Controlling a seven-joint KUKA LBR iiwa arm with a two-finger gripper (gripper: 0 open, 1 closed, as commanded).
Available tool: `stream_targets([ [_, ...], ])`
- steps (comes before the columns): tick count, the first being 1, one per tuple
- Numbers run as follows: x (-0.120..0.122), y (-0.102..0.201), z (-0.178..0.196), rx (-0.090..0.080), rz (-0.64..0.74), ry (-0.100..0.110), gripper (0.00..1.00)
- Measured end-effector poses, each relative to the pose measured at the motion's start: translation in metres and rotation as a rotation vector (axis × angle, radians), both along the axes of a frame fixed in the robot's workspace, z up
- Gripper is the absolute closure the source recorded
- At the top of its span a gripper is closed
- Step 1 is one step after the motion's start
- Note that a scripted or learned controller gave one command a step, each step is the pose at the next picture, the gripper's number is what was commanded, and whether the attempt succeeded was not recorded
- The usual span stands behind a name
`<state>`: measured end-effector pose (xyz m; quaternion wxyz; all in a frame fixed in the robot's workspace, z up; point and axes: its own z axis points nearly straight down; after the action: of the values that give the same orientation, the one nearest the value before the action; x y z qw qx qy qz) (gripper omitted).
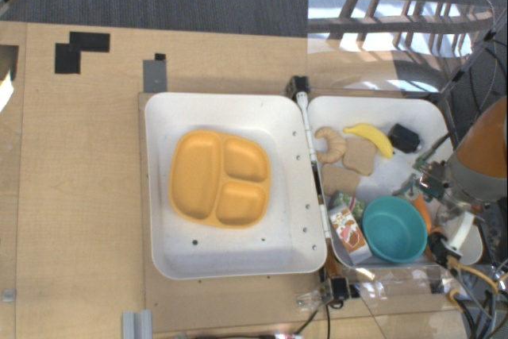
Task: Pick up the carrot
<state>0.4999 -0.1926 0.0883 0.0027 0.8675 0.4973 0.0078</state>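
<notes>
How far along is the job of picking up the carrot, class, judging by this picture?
Done: the arm has reached over the right bin. In hand: its hand is low beside the teal bowl, near an orange sliver that may be the carrot. Left: no grasp or lift is visible yet.

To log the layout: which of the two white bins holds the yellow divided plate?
The left bin; the yellow divided plate lies in it. The right bin holds the banana.

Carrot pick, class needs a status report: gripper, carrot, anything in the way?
Gripper low in right bin, finger state unclear. Carrot an orange sliver beside it, mostly hidden, grasp unconfirmed. Teal bowl crowds its left side.
</notes>
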Motion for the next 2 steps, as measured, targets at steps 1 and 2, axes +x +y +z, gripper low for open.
stream_targets([
  [1,0.003,0.000,0.012,-0.004,0.008,-0.008,1.00],
  [2,0.007,0.096,0.058,0.000,-0.077,0.006,1.00],
])
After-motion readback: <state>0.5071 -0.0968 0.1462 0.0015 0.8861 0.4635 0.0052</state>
